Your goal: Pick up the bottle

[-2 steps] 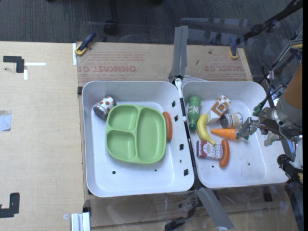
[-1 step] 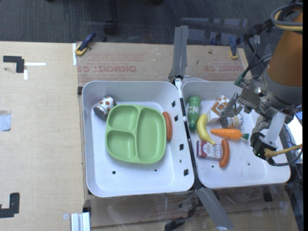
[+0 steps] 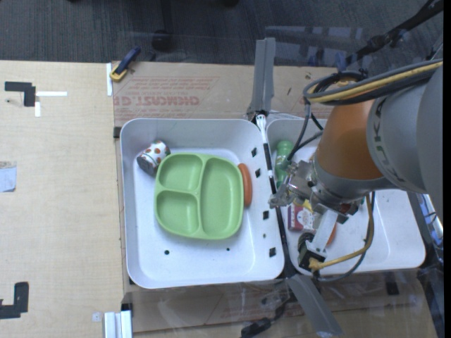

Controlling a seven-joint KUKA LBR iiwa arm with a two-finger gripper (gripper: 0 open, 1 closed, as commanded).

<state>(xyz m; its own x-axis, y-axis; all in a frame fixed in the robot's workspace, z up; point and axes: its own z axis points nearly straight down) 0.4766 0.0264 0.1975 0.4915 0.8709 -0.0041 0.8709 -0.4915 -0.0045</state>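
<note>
Looming closest to the lens, the grey arm with its orange band (image 3: 345,143) hangs over the right bin (image 3: 394,259), and its gripper (image 3: 310,203) sits low by that bin's left wall, beside a small red-and-white packet (image 3: 301,218); whether it is open or closed I cannot tell. Just up and left of the gripper lies the bottle (image 3: 283,153), green and partly hidden by the wrist, its long axis seeming to run along the bin's left wall, though which end is the cap I cannot make out. Further left of the gripper, in the left bin (image 3: 141,252), are a green divided plate (image 3: 199,196), an orange piece (image 3: 246,184) at its right edge, and a small can (image 3: 152,156).
</note>
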